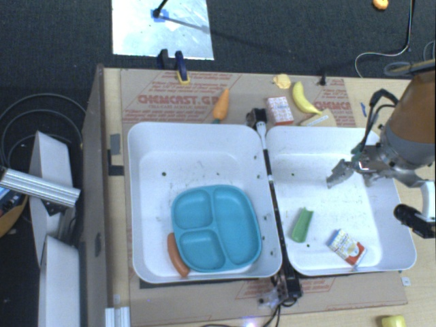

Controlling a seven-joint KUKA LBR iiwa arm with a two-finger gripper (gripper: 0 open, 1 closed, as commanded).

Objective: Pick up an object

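Observation:
My gripper hangs over the middle of the right bin, reaching in from the right, with nothing seen between its fingers. Below it in the same bin lie a green block and a small white, blue and red packet. The left bin holds a blue divided plate with an orange sausage-shaped piece beside its lower left edge.
Behind the bins on the cardboard lie a carrot, a small patterned box, a banana and a pale yellow piece. A blue clamp sits at the back edge.

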